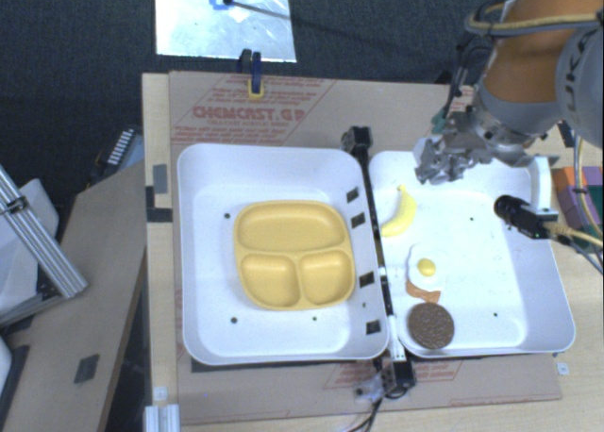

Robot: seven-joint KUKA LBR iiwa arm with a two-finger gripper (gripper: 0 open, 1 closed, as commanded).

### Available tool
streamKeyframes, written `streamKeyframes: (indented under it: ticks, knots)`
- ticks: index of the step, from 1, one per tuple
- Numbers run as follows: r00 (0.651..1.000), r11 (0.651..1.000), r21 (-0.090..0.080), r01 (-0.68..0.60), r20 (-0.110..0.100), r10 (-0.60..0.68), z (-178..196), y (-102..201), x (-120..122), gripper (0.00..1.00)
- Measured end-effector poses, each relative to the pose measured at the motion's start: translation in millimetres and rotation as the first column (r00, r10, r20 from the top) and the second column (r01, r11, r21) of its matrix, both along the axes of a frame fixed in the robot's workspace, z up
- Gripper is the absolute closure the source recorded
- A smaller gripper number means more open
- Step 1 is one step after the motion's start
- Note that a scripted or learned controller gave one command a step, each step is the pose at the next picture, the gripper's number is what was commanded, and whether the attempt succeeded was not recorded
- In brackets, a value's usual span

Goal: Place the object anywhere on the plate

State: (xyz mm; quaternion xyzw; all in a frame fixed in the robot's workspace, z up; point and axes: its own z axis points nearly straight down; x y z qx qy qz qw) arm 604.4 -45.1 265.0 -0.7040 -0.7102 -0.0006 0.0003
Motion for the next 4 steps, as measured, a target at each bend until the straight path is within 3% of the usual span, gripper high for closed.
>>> streamKeyframes:
  ticks: [4]
  knots:
    - [1.0, 1.0, 0.001, 0.0, -0.003, 0.0, -43.5, 177.9, -86.3, 1.0]
